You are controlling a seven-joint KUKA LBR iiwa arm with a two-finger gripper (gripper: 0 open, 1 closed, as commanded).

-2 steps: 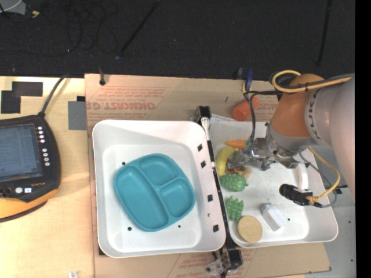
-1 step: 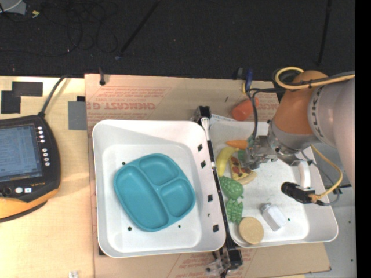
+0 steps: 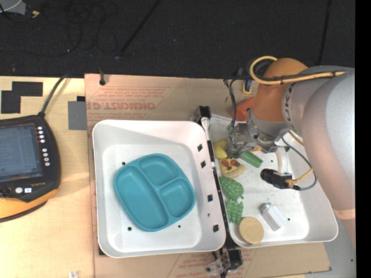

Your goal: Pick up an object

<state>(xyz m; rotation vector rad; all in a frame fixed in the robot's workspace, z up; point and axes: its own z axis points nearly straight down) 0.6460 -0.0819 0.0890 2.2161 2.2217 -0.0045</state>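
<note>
My gripper (image 3: 236,147) is low in the right bin (image 3: 316,227), near its upper left corner, with the orange-banded wrist above it. It hovers among a yellow piece (image 3: 220,150), a green block (image 3: 251,158) and a small red and yellow item (image 3: 232,166). I see nothing clearly held. Lower in the same bin lie two green leafy pieces (image 3: 233,198), a round tan disc (image 3: 251,230) and a small silver can (image 3: 272,216).
The left bin (image 3: 110,225) holds a teal divided plate (image 3: 153,191). A black rail with clips (image 3: 212,178) runs between the bins. A tablet in an orange case (image 3: 23,161) sits on the bench at far left.
</note>
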